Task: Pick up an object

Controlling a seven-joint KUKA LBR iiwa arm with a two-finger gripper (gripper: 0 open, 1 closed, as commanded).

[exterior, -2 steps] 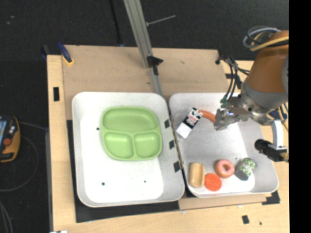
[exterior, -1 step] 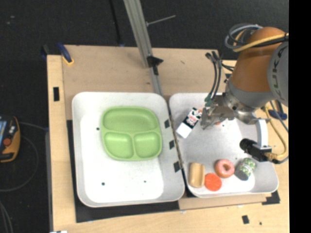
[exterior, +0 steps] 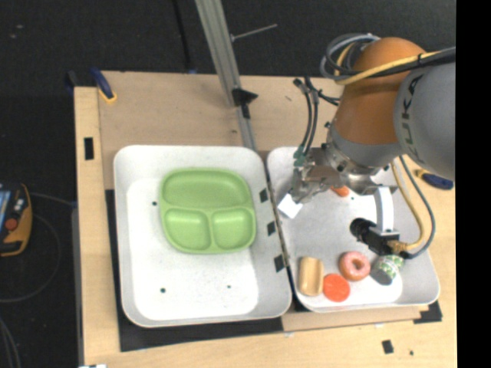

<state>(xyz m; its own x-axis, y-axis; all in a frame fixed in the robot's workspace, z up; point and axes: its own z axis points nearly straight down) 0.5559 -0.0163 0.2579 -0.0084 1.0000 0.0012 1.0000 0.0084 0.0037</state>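
In the right bin, along its front edge, several small items lie in a row: a tan cylinder, a red-orange round piece, a pink donut and a green-and-white item. A small orange bit peeks out beside the wrist. My gripper hangs over the bin's back left part, well behind that row. Nothing shows between it and the bin floor except a small white tag at its lower left.
The left bin holds a green divided plate in its back half. A grey metal post rises behind the bins. The arm's bulk covers the right bin's back right area.
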